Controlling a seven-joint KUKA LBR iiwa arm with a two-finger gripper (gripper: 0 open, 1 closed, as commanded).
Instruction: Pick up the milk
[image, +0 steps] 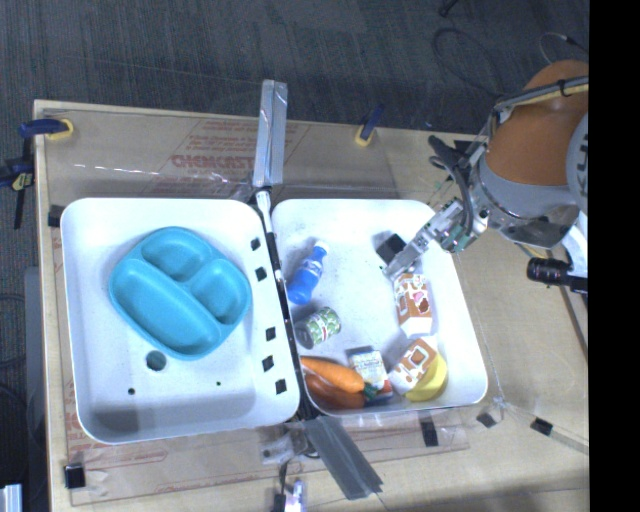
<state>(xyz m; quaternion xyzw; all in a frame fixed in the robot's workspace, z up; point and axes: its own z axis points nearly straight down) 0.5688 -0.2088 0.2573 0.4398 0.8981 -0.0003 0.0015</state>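
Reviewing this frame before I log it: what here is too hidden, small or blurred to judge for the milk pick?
- Gripper, camera view: too small and dark against the right bin to tell whether it holds anything.
- Two cartons: print too blurred to read, so which one is the milk is unclear.
- Carrot and banana: partly covered by neighbouring items.
- Arm: cut off by the right edge.
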